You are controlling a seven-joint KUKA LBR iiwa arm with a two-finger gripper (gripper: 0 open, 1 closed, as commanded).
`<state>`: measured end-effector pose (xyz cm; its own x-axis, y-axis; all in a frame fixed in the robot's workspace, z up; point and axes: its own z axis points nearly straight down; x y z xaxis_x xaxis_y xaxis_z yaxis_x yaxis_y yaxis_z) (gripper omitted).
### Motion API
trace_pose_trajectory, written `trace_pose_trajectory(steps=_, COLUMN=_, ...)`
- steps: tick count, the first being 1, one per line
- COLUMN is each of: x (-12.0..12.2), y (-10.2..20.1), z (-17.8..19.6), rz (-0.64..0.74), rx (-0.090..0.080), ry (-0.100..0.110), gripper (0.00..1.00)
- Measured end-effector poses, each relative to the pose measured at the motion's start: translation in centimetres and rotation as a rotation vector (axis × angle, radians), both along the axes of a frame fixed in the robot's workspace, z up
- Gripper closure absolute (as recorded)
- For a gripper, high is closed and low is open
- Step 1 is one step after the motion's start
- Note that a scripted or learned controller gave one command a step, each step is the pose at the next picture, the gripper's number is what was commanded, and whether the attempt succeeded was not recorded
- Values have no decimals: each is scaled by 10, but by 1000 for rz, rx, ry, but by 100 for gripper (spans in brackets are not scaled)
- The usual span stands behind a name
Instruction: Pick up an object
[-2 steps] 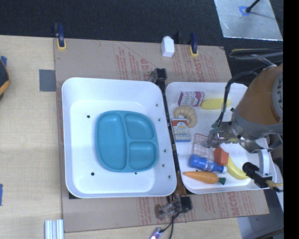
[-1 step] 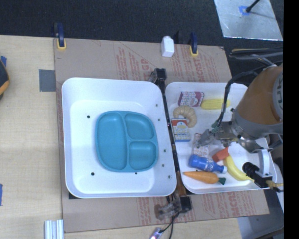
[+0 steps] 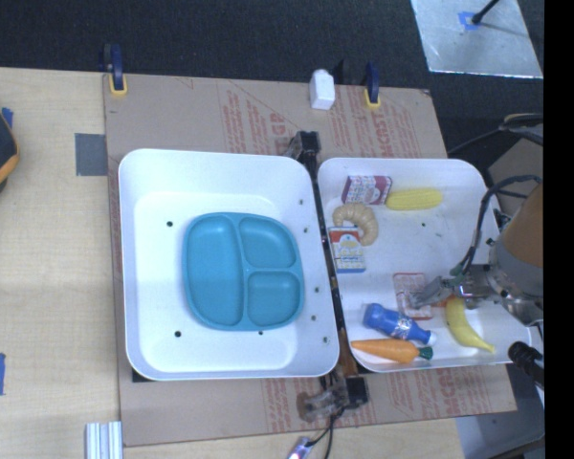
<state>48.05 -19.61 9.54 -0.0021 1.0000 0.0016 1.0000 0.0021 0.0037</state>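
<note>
Left bin (image 3: 134,256): holds just the blue divided plate (image 3: 242,271), sitting flat in the middle, so it looks more like a drop-off spot than where the picking happens.
Right bin (image 3: 440,172): all the small toy food is piled in here, which is presumably why the arm comes in on this side.
Arm (image 3: 526,232): reaches in from the right edge, low over the near right part of the bin.
Gripper (image 3: 430,295): down near the bin floor, just left of the banana; honestly can't tell if it's released or clenched, too blurry.
Banana (image 3: 465,325): lies just beside the gripper, my guess for the target.
Blue bottle (image 3: 397,321): lies on its side, close to the carrot (image 3: 390,350).
Corn cob (image 3: 413,198): far side, beside a small carton (image 3: 365,188).
Croissant (image 3: 355,219): just above a little red-and-white box (image 3: 346,249).
</note>
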Motion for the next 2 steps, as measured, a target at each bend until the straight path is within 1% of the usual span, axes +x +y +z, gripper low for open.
trace_pose_trajectory(steps=1, x=0, y=1, z=10, rz=5, rx=4, ry=3, gripper=100)
trace_pose_trajectory(steps=2, x=71, y=41, z=2, rz=4, rx=-6, ry=-5, gripper=100)
